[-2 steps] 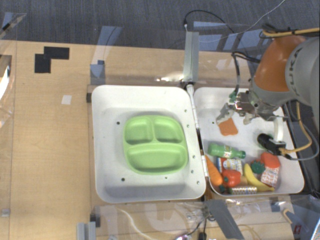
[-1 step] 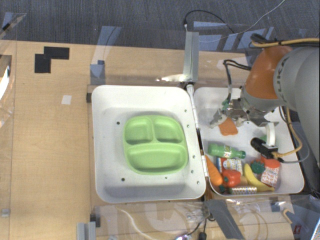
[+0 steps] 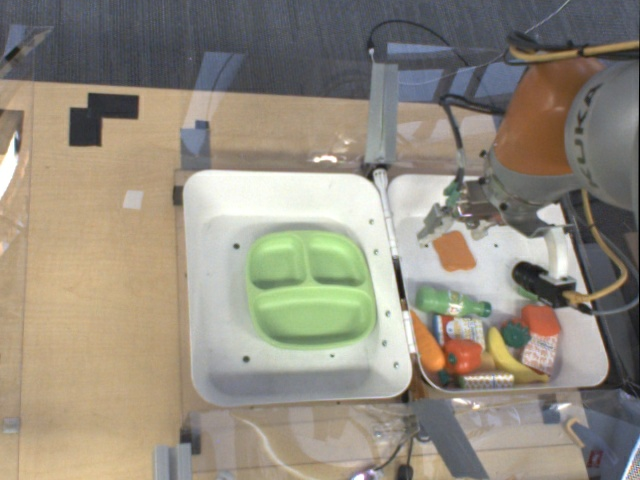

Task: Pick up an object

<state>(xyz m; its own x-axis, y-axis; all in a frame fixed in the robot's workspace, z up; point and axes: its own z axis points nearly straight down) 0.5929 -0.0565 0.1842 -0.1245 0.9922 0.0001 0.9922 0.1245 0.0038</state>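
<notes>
The end effector hangs with fingers apart, gripping nothing. Just below it lies an orange piece, probably its target, since the other toys crowd farther off.

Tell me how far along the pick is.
Nothing looks picked yet. The end effector hangs over the right bin, just above an orange flat piece lying on the floor. Grasping and lifting remain; the toy food pile sits untouched.

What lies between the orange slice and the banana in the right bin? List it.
In the camera view, between the orange slice and the banana lie the green bottle on its side and, below it, a small printed carton.
</notes>
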